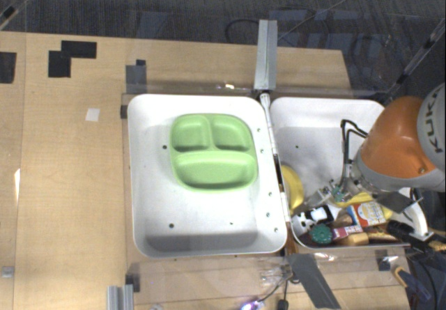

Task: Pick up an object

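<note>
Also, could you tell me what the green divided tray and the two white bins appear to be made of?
The green divided tray looks like moulded plastic with a matte finish: uniform colour, soft rounded compartment edges. The white bins seem to be thin formed plastic or coated sheet, smooth and slightly glossy; which one cannot be told.

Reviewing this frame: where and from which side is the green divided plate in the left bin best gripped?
Probably the raised outer rim of the green divided plate, coming straight down from above. It lies flat and alone in the left bin, and its body looks too wide for two fingers.
</note>
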